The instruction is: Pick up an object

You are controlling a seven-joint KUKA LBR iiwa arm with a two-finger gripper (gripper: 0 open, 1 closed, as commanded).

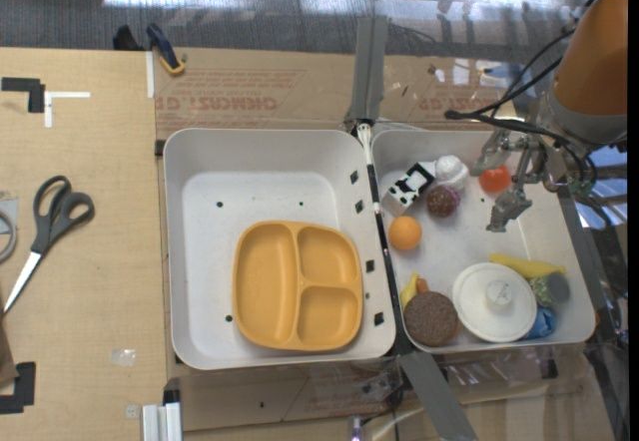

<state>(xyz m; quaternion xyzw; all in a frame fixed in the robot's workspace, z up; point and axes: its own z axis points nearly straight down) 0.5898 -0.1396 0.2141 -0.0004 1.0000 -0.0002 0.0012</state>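
**Grey arm hangs over crowded right bin**

Seen from above, the gripper [509, 192] hovers over the right bin [571, 229], its fingers apart with nothing between them. A red object [494, 180] lies just beside the fingers. Nearby sit an orange ball [404, 232], a white lid [495, 301] and a brown disc [431, 318]. The left bin [200, 229] holds a yellow divided tray [297, 285]. Scissors [50, 224] rest on the worktop [80, 329].
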